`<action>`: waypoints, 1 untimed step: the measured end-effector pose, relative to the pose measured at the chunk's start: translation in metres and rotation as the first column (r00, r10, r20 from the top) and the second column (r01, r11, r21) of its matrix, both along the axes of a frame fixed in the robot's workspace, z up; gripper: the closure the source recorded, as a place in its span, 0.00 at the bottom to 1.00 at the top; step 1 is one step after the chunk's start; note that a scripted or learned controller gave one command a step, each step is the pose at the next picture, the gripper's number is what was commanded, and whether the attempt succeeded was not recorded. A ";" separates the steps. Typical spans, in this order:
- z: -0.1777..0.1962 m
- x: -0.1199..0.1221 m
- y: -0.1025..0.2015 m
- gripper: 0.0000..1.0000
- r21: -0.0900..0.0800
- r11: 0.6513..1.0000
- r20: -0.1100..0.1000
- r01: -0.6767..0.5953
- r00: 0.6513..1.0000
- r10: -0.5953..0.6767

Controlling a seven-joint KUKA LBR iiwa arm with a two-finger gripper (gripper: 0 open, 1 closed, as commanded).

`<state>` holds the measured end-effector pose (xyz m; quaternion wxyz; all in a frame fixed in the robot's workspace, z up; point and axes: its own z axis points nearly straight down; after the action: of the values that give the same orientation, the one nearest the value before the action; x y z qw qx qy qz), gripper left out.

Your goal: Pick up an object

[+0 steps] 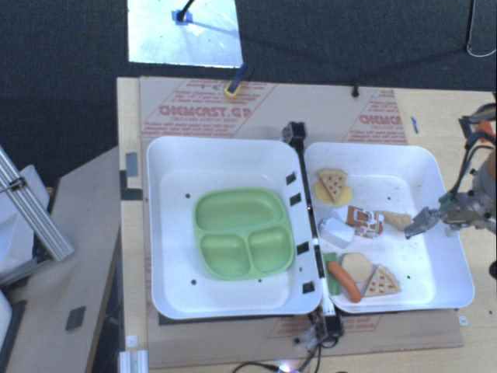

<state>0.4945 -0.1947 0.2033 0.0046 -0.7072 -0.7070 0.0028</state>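
The right bin (446, 264) holds several toy foods. A pizza slice (332, 183) lies on a yellow disc at the back left. Mid-bin sit a brown, red and white piece (364, 221), a white block (335, 230) and a tan piece (396, 221). At the front are a round beige slice (357, 265), a second pizza slice (380, 282), an orange sausage (344, 280) and a green piece (326, 274). My gripper (422, 223) hangs over the bin's right half, just right of the tan piece, with nothing visibly in it.
The left bin (167, 208) holds a green divided tray (242, 231). Black clips line the wall between the bins (304, 208). A shiny square plate (185, 22) lies beyond the bench, and a metal frame (31, 216) stands at the left.
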 end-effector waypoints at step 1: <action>0.006 0.003 0.000 0.00 -0.003 1.000 0.012 -0.004 1.000 0.004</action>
<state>0.4975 -0.1943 0.2092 -0.0006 -0.7059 -0.7083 -0.0002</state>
